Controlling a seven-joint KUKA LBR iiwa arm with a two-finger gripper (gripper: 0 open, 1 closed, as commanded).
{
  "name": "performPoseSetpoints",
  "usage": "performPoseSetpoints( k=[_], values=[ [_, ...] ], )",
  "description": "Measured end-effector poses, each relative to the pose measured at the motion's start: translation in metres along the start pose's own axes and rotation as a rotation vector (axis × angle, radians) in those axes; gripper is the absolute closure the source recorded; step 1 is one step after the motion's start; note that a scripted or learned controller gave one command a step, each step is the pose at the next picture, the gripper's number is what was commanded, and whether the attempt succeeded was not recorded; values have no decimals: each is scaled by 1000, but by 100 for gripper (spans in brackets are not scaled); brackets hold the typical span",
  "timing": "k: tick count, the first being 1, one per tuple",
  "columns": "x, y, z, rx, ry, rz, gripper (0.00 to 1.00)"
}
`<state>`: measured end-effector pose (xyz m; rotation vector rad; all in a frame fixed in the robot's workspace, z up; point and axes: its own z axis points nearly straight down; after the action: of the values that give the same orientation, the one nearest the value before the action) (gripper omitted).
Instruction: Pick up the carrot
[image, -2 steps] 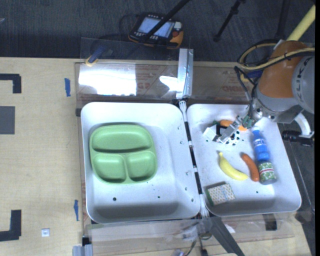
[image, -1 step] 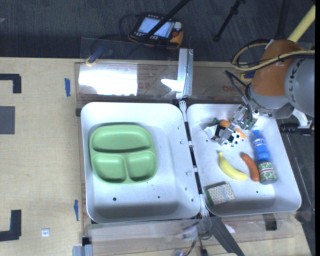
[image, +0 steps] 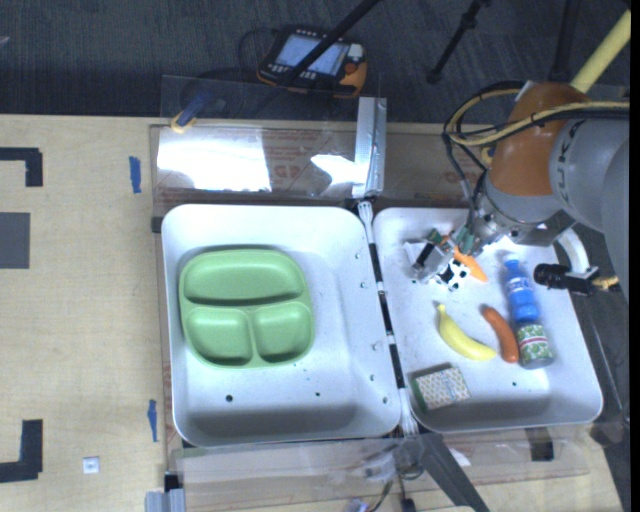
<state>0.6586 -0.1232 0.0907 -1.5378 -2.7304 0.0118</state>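
I've got the gripper (image: 447, 256) low over the carrot (image: 470, 264) at the right bin's (image: 580, 400) far side; perhaps touching, finger state unclear.

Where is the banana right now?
The banana lies in the right bin, near its middle, just left of the sausage and above the sponge.

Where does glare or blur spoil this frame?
Camera view: strong glare whitens the clear panel behind the left bin; the tool by the carrot is small and soft, its detail unreadable; the green tray is evenly lit.
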Motion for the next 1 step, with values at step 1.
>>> performPoseSetpoints(
  k=[1],
  values=[
    [0, 0, -11, 0, -1, -2, 100]
  ],
)
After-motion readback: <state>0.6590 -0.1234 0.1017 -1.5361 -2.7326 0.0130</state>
